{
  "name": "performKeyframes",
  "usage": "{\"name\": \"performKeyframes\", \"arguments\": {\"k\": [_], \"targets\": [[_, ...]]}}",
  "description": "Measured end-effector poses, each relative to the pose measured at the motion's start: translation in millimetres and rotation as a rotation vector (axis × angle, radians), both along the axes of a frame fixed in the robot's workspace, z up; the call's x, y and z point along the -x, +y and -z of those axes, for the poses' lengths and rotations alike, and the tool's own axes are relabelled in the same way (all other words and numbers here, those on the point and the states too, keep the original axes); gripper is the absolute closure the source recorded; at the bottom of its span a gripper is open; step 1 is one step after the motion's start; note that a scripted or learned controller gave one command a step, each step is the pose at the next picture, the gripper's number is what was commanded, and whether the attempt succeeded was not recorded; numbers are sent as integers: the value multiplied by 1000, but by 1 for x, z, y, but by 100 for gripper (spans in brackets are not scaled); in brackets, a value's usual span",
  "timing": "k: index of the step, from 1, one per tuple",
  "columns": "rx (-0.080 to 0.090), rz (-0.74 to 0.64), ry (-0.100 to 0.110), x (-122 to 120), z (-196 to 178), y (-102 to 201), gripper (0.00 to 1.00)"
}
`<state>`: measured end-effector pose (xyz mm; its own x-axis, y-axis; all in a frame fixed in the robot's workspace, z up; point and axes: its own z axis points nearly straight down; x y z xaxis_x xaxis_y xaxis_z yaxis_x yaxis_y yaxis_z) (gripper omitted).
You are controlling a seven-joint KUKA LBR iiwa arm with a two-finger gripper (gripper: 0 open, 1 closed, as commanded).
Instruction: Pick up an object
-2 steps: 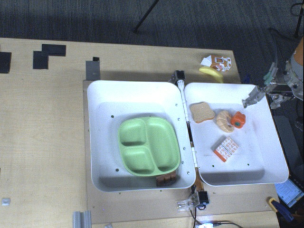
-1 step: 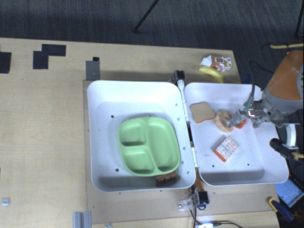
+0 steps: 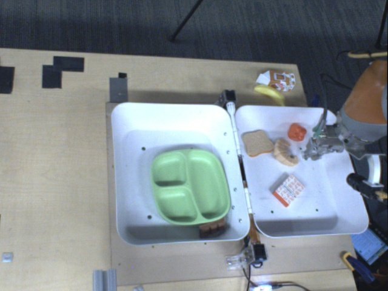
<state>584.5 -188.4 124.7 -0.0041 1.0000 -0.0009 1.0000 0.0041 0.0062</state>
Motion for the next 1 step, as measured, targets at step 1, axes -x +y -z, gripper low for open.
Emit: {"name": "performKeyframes", "arguments": {"k": [1], "targets": [[0, 0, 0, 0, 0, 0, 0]]}}
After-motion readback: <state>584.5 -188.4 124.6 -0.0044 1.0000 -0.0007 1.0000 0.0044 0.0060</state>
